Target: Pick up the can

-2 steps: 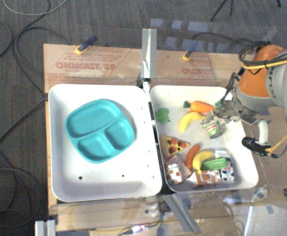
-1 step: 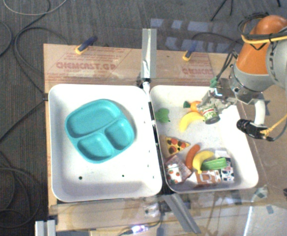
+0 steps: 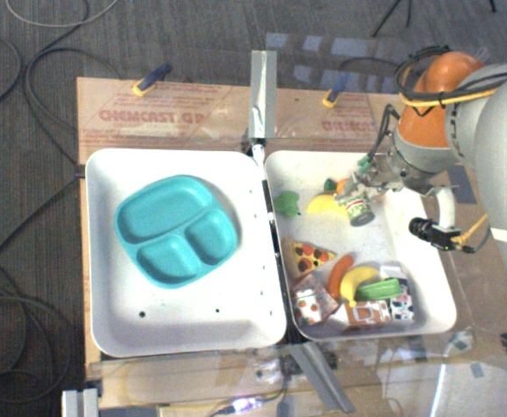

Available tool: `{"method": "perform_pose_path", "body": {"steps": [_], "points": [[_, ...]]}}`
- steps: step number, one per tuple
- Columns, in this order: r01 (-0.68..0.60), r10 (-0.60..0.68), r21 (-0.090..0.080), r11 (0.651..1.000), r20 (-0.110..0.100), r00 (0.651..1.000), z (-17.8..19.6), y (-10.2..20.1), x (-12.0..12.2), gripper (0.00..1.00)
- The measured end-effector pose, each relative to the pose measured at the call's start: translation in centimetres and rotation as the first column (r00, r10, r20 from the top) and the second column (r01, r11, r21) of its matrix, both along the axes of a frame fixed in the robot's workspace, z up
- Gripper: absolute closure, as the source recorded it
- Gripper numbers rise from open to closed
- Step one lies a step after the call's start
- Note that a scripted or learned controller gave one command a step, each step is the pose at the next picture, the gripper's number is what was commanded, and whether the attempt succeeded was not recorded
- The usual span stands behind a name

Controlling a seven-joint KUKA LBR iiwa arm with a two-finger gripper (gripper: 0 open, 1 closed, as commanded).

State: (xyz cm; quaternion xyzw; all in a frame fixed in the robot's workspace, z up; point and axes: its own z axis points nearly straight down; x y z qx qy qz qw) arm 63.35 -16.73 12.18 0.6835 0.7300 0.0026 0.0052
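Observation:
The can (image 3: 358,209) is small, with a green, white and red label and a grey end facing the camera. It is tilted over the upper part of the right bin (image 3: 427,259). My gripper (image 3: 364,191) reaches in from the right below the orange band, and its fingers are closed on the can's upper end. A yellow lemon (image 3: 323,204) lies just left of the can.
The right bin also holds a green leafy toy (image 3: 286,202), a pizza slice (image 3: 312,254), a carrot (image 3: 340,274), a banana (image 3: 360,278) and several small boxes along the front. The left bin (image 3: 106,320) holds a teal divided plate (image 3: 178,229).

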Motion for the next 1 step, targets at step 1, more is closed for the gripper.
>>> {"method": "perform_pose_path", "body": {"steps": [1], "points": [[0.297, -0.297, 0.001, 0.955, -0.014, 0.955, 3.85, -1.64, -2.07, 1.00]]}}
